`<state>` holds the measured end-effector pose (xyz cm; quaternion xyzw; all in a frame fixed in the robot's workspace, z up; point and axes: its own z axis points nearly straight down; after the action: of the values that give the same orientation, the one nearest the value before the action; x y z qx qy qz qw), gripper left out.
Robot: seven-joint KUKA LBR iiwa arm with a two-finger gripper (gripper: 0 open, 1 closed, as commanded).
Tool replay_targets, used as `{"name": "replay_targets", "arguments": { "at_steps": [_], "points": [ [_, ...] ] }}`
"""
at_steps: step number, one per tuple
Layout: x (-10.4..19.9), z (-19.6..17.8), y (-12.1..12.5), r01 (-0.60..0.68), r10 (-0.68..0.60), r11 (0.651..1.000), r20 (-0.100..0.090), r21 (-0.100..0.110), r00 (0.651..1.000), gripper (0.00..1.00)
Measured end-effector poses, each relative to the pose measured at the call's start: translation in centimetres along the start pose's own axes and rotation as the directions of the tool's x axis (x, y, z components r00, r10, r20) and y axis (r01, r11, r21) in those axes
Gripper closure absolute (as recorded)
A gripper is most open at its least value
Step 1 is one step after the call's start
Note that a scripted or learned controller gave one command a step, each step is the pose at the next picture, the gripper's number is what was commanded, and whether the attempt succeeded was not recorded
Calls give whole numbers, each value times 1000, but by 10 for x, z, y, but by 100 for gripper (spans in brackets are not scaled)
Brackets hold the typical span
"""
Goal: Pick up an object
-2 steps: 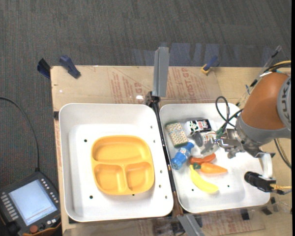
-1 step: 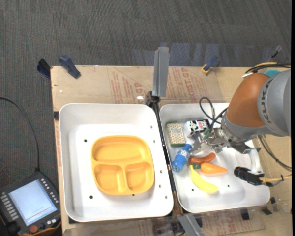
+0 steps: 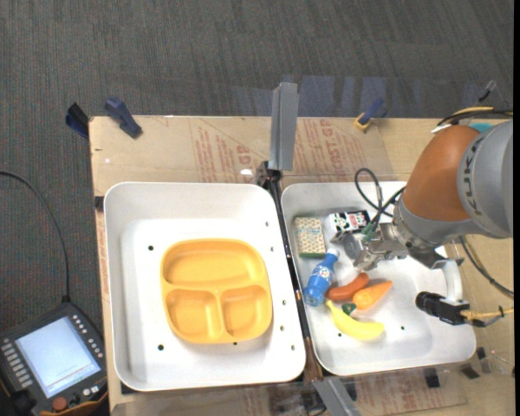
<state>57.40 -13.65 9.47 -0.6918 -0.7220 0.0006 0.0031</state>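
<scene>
Gripper [image 3: 370, 248] low in right bin [image 3: 446, 341], just above carrot [image 3: 373, 295] and banana [image 3: 357, 324]; can't tell its finger state. Yellow tray [image 3: 215, 289] in left bin [image 3: 130, 232].

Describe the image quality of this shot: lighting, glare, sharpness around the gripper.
Camera view: even, soft overhead lighting, with faint shadows under the yellow divided plastic plate; no harsh glare on the shallow white right-hand bin; the two-finger gripper is small and slightly soft, its finger detail unclear; the yellow toy banana looks reasonably crisp.
</scene>
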Motion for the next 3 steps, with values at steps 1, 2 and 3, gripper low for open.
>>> {"name": "replay_targets", "arguments": {
  "at_steps": [1, 2, 3],
  "points": [
    [0, 0, 0, 0, 0, 1000, 0, 0, 1000, 0],
    [-9, 7, 53, 206, -206, 978, 4, -3, 978, 0],
    [-9, -2, 54, 204, -204, 979, 3, -4, 979, 100]
  ]
}}
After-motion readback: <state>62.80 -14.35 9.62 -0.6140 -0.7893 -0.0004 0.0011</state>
